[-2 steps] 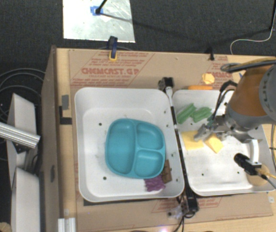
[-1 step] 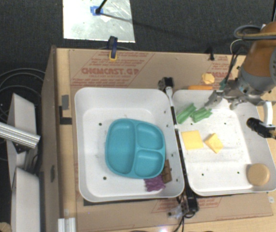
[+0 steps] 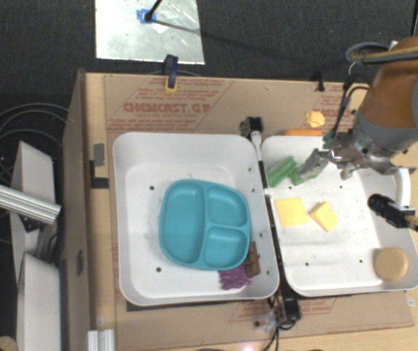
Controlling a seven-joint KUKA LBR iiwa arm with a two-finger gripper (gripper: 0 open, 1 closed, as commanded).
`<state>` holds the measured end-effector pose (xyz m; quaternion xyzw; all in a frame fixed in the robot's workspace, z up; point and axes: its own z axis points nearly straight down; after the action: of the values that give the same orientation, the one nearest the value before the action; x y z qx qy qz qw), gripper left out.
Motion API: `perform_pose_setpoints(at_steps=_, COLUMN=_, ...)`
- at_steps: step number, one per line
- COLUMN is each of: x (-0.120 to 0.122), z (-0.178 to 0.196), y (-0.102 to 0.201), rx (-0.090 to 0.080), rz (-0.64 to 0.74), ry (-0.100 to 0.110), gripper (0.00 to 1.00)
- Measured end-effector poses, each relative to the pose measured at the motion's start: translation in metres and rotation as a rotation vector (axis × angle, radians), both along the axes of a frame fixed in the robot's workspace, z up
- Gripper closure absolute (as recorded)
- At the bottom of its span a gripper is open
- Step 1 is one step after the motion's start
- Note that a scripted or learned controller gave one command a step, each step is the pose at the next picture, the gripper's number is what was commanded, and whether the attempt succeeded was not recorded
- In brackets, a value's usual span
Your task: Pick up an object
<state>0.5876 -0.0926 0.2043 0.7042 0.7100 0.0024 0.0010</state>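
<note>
Green piece (image 3: 282,171) lies in the right bin (image 3: 340,280), up near its back-left corner, long axis slanted. It sits just beside the divider between the two bins. Gripper (image 3: 313,164) is right next to it, on its right side, tips low over the bin floor and angled toward it. Cannot tell from this angle whether the tips touch it. Nothing is visibly pinched between them. Open or closed: cannot tell, the wrist hides too much.

Other candidates in the right bin:
- flat yellow square (image 3: 291,212), in front of the green piece, near the left wall
- small yellow block (image 3: 324,216), just beside the square on its right, tilted, apart from it
- tan round disc (image 3: 391,264), front-right corner, well apart from the gripper
- orange item (image 3: 303,131) along the back rim, partly hidden behind the bin edge

Arm (image 3: 399,93) comes in from the right, orange band above the wrist, grey body over the back-right part of the bin. A black cable piece (image 3: 389,211) hangs off it above the right side of the bin.

Left bin (image 3: 139,269): teal divided plate (image 3: 204,224) in the middle, three compartments. Purple lump (image 3: 232,278) at the front, touching the plate's front-right edge. Small brown piece (image 3: 253,260) just beside it, against the right wall.

Both bins sit on a cardboard sheet (image 3: 172,104) with red print. Beyond that, a shiny foil sheet (image 3: 149,20) on the dark floor.
</note>
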Motion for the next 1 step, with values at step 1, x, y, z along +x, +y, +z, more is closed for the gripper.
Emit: perform_pose_setpoints(at_steps=1, x=-0.0375, z=-0.1106, y=-0.0472, rx=-0.002, rz=-0.012, ry=0.016, gripper=0.00)
